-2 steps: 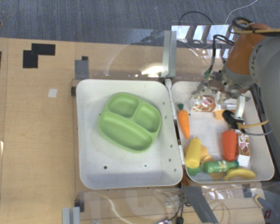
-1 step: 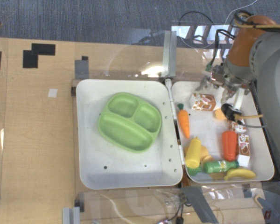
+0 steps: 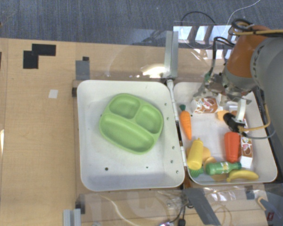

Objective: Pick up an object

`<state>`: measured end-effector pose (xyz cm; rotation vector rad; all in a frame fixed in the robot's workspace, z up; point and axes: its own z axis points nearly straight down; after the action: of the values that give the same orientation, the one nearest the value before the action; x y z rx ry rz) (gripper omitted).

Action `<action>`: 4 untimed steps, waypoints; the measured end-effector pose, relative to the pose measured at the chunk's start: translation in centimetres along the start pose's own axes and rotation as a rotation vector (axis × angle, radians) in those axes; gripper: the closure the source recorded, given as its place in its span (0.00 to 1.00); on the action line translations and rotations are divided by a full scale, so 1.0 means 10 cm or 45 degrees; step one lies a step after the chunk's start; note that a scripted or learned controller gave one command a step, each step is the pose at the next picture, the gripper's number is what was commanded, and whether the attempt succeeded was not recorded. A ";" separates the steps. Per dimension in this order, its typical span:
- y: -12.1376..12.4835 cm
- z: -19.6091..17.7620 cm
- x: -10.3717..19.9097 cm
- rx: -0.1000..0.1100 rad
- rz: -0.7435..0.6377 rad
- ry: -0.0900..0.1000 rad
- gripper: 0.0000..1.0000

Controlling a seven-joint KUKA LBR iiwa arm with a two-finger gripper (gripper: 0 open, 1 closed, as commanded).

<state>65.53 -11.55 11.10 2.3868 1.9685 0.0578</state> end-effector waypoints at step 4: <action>-0.27 -0.01 0.09 -0.001 0.071 -0.002 0.00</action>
<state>63.08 -10.16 11.06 2.4406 1.9007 0.0593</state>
